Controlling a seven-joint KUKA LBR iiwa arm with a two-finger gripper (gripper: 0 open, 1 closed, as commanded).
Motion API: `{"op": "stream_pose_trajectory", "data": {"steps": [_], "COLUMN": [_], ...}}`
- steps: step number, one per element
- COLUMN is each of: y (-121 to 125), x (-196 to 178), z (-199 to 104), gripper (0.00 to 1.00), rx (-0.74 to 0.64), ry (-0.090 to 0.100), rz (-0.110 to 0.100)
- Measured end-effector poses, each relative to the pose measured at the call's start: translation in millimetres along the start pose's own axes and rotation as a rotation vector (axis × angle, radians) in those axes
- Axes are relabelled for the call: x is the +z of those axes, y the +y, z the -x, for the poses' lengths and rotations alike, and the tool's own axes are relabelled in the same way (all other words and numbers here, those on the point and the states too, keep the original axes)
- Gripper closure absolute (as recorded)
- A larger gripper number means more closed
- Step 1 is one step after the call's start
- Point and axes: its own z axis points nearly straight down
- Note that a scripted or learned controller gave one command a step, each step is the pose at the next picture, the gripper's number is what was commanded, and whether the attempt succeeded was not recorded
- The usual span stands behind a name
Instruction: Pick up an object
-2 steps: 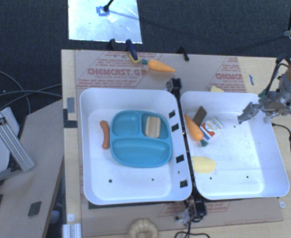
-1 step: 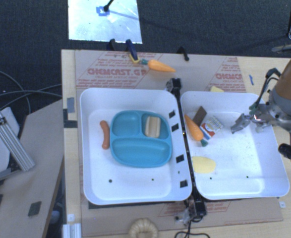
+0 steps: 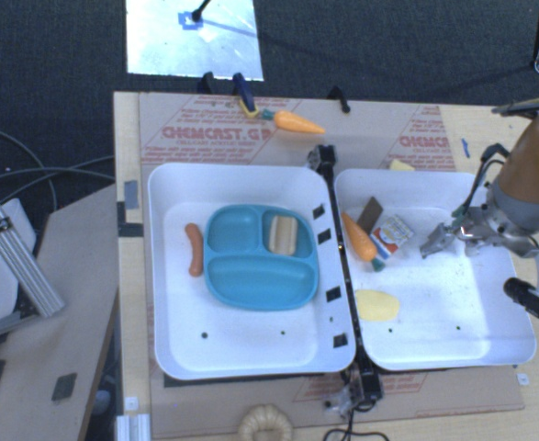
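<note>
Dark carpet surrounds the bench (image 3: 205, 127), on which we see two shallow white bins side by side over a printed cardboard sheet. We locate the candidate objects mainly in the right bin (image 3: 453, 338): an orange toy carrot (image 3: 359, 237) with a green tip lies along the bin's left wall, a small white and red packet (image 3: 394, 231) sits just right of it, a dark brown block (image 3: 370, 213) stands tilted at the far side of the carrot, and a pale yellow rounded piece (image 3: 377, 305) rests near the left wall on the near side. We note in the left bin (image 3: 241, 347) a blue divided tray (image 3: 251, 274) holding a tan block (image 3: 283, 235) in its far right compartment, with a reddish sausage (image 3: 195, 248) just left of the tray. We see a second carrot (image 3: 292, 122) outside the bins on the far cardboard. We cannot read the packet's print, and the arm's upper part is cut off at the right edge. We find the gripper (image 3: 439, 240) low over the right bin, right of the packet and apart from it, pointing left; whether it is spread or closed we cannot tell, and nothing is visibly gripped.
</note>
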Motion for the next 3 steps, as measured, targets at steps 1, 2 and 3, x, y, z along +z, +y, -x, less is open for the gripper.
{"op": "stream_pose_trajectory", "data": {"steps": [1,2,3], "y": [0.7,2.0,5.4], "x": [23.4,11.2,-52.9], "z": [-0.4,0.0,4.5], "gripper": [0.0,1.0,1.0], "rx": [-0.001,-0.001,-0.002], "ry": [-0.001,-0.002,-0.003], "rz": [0.002,0.007,0.01]}}
